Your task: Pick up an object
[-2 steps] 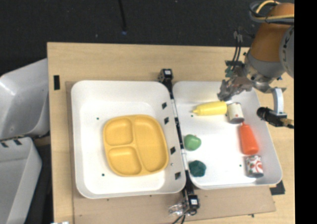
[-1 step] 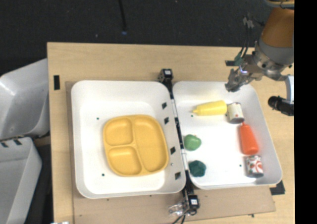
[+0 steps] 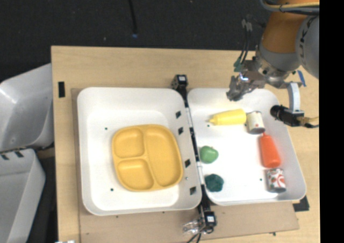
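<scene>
Over the right bin's [image 3: 290, 145] back edge, the claw [image 3: 236, 92] hangs above the rim, nothing visibly in it; open or clenched, can't tell at this angle. Closest target is the yellow squeeze bottle [image 3: 228, 118], lying on its side just in front of the claw. I'd come straight down mid-body and close across its short axis, clear of the small silver can [image 3: 255, 122] touching its base.

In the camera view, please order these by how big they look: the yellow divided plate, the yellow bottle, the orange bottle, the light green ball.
1. yellow divided plate, clearly largest.
2. yellow bottle and orange bottle: these look about alike, so I do not rank them.
3. light green ball, smallest.
</scene>
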Controlling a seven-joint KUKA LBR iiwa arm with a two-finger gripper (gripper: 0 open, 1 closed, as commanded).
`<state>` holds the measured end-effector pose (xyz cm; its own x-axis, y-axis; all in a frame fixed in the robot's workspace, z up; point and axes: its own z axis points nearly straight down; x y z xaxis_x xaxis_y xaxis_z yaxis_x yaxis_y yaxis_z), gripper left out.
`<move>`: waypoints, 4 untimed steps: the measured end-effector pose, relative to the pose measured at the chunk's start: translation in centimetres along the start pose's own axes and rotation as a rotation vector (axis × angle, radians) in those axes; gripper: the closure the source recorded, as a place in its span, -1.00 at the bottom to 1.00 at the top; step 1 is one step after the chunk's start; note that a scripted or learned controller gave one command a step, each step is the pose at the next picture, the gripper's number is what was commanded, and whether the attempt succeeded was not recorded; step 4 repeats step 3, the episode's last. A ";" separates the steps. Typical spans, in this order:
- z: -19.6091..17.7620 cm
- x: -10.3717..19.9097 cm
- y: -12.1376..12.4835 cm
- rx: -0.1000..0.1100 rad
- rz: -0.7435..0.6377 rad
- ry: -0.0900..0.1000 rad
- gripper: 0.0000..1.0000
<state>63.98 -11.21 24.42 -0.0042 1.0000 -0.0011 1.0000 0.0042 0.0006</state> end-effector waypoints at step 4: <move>-0.1 14.7 1.1 -0.002 -0.003 0.002 1.00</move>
